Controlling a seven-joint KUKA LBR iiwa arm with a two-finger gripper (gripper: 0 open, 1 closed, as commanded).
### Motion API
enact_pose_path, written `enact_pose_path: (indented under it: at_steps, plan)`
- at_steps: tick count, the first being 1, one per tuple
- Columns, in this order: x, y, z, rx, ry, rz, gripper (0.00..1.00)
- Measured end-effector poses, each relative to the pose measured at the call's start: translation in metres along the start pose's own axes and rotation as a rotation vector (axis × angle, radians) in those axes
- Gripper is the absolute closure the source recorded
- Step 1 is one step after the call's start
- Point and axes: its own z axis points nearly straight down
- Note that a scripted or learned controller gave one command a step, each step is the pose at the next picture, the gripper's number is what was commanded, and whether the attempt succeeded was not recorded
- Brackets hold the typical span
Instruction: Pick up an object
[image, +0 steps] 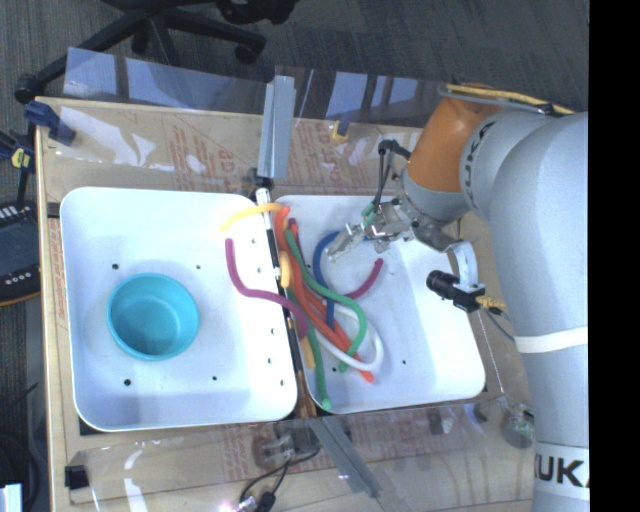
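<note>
A tangle of flexible coloured cords (325, 310) lies along the left side of the right bin (440, 350); red, green, orange and white strands run together. A blue cord loop (322, 258) and a maroon cord (372, 278) lie at its upper edge. One purple cord (243, 280) drapes over the divider into the left bin (90, 380), and a yellow cord end (243, 215) sticks out above it. A light blue bowl (152, 316) stands upright in the left bin. My gripper (352, 238) hangs low over the upper part of the right bin, just right of the blue loop.
The arm's grey body (530, 230) covers the right bin's right side. A black fitting (452, 288) sits at that bin's right rim. A metal upright (276, 125) stands behind the divider. Bare white floor shows in the right bin's lower right.
</note>
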Motion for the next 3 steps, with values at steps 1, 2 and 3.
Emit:
enact_pose_path:
  at_steps: [1, 2, 3]
  plan:
    - [-0.008, -0.032, 0.031, -0.009, -0.003, -0.109, 0.00]
    - [-0.009, -0.032, 0.021, -0.009, -0.005, -0.112, 1.00]
    - [-0.009, -0.032, 0.021, -0.009, -0.005, -0.112, 0.00]
